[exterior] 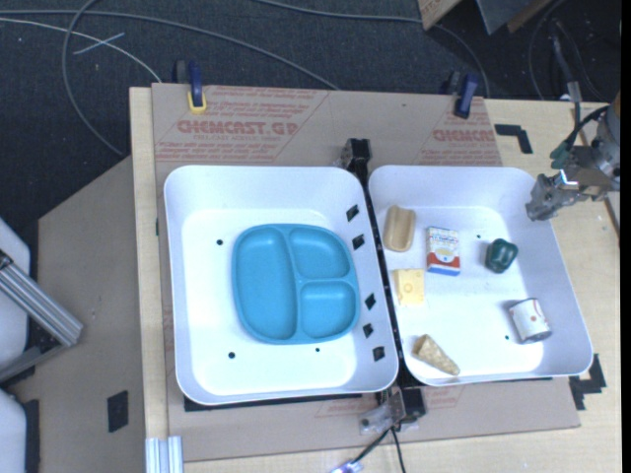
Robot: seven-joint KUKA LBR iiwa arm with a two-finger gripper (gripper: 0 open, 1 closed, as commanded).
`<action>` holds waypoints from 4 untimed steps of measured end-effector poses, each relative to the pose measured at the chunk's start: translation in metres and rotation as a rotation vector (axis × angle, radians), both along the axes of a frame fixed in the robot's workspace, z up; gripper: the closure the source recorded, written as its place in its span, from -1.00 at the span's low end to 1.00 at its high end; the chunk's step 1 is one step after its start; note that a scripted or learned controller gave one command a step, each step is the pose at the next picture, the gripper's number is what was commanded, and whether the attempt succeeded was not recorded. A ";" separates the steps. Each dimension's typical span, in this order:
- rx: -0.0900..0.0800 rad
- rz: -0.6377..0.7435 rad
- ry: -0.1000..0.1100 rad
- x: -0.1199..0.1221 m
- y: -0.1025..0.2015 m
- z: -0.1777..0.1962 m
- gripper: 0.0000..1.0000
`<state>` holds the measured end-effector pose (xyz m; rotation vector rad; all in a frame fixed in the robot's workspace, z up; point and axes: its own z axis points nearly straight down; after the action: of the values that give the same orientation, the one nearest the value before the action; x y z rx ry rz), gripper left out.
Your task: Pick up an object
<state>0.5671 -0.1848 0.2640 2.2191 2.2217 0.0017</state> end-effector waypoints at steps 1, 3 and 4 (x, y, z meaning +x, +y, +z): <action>0.002 0.005 0.000 0.009 0.049 0.004 1.00; 0.003 0.005 0.003 0.039 0.155 -0.013 1.00; 0.002 0.004 0.005 0.049 0.207 -0.032 1.00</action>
<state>0.6158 0.0217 0.2323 2.2180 2.2301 -0.0014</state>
